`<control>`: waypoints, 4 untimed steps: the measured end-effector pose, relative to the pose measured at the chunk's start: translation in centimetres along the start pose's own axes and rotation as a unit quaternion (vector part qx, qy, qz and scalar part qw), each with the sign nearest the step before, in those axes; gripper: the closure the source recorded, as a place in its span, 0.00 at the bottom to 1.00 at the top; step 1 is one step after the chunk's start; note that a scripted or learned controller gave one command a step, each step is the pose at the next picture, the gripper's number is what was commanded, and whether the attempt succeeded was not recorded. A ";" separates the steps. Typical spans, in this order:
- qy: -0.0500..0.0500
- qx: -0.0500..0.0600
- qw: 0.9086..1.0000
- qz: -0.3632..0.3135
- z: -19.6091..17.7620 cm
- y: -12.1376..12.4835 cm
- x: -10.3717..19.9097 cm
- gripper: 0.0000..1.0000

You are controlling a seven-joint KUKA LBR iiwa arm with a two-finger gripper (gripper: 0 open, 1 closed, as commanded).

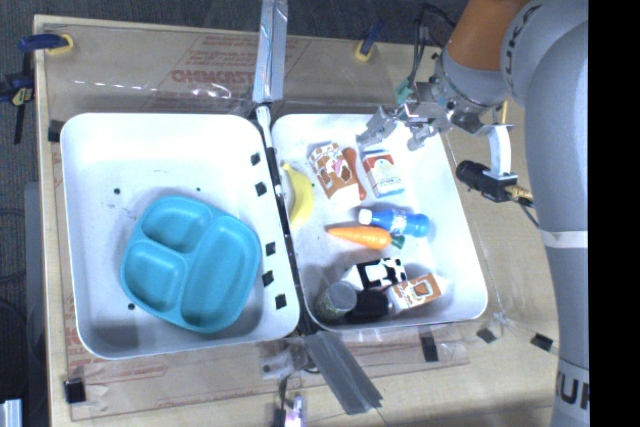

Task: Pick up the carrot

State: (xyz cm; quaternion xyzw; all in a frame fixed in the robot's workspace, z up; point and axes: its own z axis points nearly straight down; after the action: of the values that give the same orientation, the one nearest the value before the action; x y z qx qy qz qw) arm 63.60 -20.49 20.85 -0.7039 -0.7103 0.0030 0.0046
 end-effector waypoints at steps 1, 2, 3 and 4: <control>0.000 0.000 0.992 -0.126 8.9 -5.5 0.3 0.00; 0.000 0.000 0.998 -0.059 9.0 -9.5 5.3 0.00; -0.001 -0.002 0.989 -0.150 3.0 -8.9 2.5 0.00; -0.001 -0.001 0.987 -0.162 4.3 -5.5 6.0 0.00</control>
State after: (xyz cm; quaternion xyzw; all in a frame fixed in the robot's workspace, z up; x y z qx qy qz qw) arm 57.96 -14.56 16.60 -0.5796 -0.8149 0.0022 0.0037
